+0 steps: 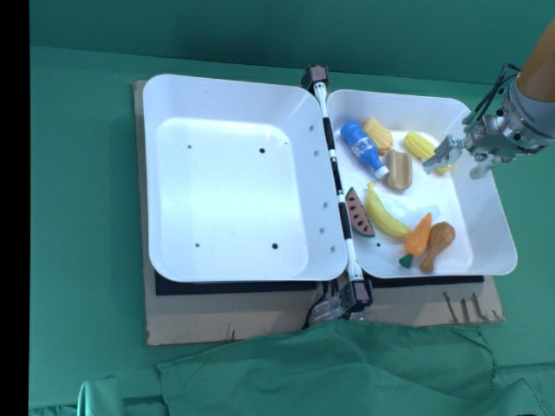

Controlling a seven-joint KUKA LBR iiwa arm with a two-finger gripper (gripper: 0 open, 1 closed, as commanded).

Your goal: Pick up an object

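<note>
My gripper [458, 161] hangs over the right bin's [491, 232] far right part, fingers spread apart with nothing between them. Its left fingertip sits just beside a yellow corn cob [419, 145]. Further left lie a second corn piece [378, 133], a blue bottle [362, 148] and a tan bread piece [399, 170]. Nearer the front are a yellow banana [384, 215], a watermelon slice [358, 213], an orange carrot [416, 237] and a brown drumstick [438, 241].
The left bin [165, 146] stands beside the right one, joined by a hinge bar [334, 172]. Both rest on cardboard [173, 323] over green cloth. Rumpled cloth [347, 371] lies at the front.
</note>
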